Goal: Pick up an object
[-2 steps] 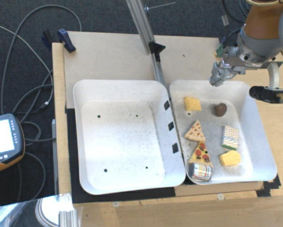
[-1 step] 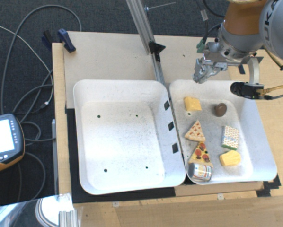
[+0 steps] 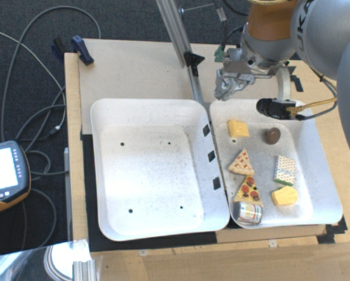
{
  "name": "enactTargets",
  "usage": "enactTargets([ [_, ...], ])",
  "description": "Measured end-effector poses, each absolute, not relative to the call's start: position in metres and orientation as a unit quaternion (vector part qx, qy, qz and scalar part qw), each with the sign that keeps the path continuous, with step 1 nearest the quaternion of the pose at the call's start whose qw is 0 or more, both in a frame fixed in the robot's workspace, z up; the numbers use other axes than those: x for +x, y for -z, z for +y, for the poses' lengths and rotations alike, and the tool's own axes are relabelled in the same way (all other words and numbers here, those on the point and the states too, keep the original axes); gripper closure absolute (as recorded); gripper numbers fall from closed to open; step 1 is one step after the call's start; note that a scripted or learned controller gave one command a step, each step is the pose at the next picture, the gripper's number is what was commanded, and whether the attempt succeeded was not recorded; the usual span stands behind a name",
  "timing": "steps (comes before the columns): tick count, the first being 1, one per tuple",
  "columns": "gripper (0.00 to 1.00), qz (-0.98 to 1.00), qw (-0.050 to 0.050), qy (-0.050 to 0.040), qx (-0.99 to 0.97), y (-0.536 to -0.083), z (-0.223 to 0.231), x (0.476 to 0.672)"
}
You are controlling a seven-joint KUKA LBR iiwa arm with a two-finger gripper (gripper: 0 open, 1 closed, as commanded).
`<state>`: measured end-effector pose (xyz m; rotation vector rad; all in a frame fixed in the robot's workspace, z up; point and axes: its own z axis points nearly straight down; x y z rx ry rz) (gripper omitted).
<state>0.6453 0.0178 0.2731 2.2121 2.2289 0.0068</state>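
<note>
**Q:** What surrounds you?

**Me:** Dark carpet lies under a pale wooden bench [image 3: 134,69], with loose cables on the floor at the left and a handheld control pendant [image 3: 5,174] at the left edge. Two shallow white bins sit side by side on the bench. I reach in from the right.

**Q:** What is in the bins?

**Me:** Nothing lies in the left bin [image 3: 146,168] apart from dark specks on its floor. The right bin [image 3: 321,174] holds everything I might pick. A yellow block [image 3: 238,128] lies at its far left, a small brown round piece [image 3: 272,135] just right of that. Nearer the middle is a toy pizza slice [image 3: 242,163], with a second slice [image 3: 247,188] below it and a small can [image 3: 248,213] on its side at the near left corner. A patterned card-like piece [image 3: 285,170] and another yellow chunk [image 3: 285,196] sit toward the near right. They are scattered loosely and mostly apart, which I judge leaves room to come down on a single one.

**Q:** And your hand?

**Me:** My gripper [image 3: 232,86] hangs over the far edge of the right bin, just beyond the yellow block. It touches none of the objects and I see nothing held in it. Its tip is a blur of grey metal from this height, so I cannot tell how wide it stands. Nothing is picked up yet.
</note>
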Motion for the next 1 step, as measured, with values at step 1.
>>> enactTargets([
  [1, 1.00, 0.710, 0.001, -0.0014, 0.705, -0.2710, 0.0733, 0.6572],
])
